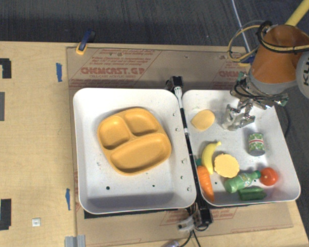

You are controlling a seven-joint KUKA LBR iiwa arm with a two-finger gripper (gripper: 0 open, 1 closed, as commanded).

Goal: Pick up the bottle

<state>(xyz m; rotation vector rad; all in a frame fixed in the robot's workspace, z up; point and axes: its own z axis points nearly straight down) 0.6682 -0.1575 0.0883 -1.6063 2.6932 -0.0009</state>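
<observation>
Cardboard sheeting covers the table (36, 138) under my two white bins, with dark floor beyond its far edge. From my station I see the hand (240, 116) hanging over the far part of the right bin (286, 138), its metal fingers pointing down at bare bin floor; whether they are spread or closed I cannot tell from this angle, and nothing shows between them. Just left of the hand lies a pale yellow lemon-like piece (203, 119). Nearer the camera sits a small green-and-white can (256, 143), apart from the hand. Further out, a banana (209, 156) touches a round yellow disc (226, 165). The bottle (242, 181) (green, lying on its side) rests by the near wall, between a carrot (205, 181) and a tomato (268, 176). Left bin (87, 138) holds an orange divided plate (134, 139).
</observation>
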